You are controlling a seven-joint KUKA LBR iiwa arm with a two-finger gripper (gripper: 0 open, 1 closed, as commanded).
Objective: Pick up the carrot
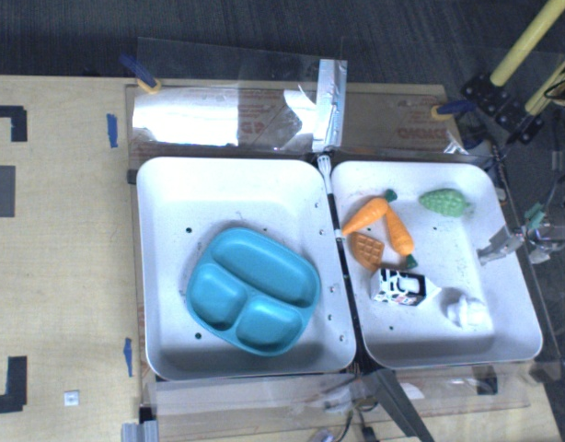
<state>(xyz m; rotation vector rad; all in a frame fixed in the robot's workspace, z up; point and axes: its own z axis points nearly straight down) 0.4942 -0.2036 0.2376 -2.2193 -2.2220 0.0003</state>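
Camera view: two carrots [367, 215] [399, 233] at 10 o'clock in right bin [513, 339], tips touching, waffle [365, 248] just below. Gripper state: cannot tell.

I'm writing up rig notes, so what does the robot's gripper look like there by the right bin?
The gripper is a small, pale grey metal piece with a slim tip, at the right bin's edge. Behind it sit darker parts with a greenish spot. Any markings are too small to tell.
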